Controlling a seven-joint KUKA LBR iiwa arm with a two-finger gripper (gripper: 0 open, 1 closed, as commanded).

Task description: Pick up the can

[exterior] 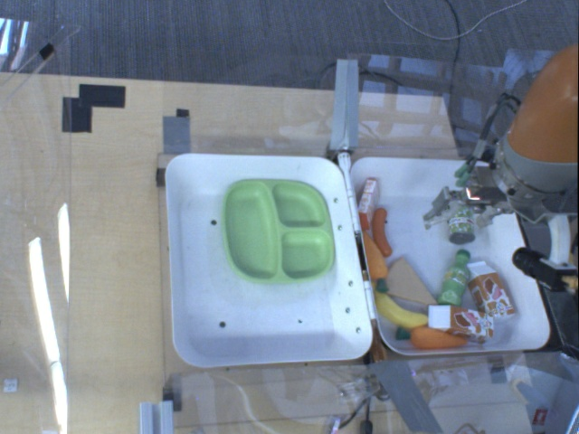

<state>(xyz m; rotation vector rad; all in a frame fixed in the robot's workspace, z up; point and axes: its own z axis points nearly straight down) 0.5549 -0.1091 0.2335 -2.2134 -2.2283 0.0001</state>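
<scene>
Here the gripper point(461, 208) sits low over the can point(461, 226) near the back of the right bin point(407, 174), its spread not readable, so whether it grips the can cannot be told. A slip could drop the can onto the green bottle point(454, 278). Wooden bench point(99, 269); grey carpet point(226, 16) behind.

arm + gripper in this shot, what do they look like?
The arm comes in from the right: a rounded orange band above a grey wrist. The gripper is silvery metal with thin splayed parts and small green spots. A black fitting sits lower on the arm.
</scene>
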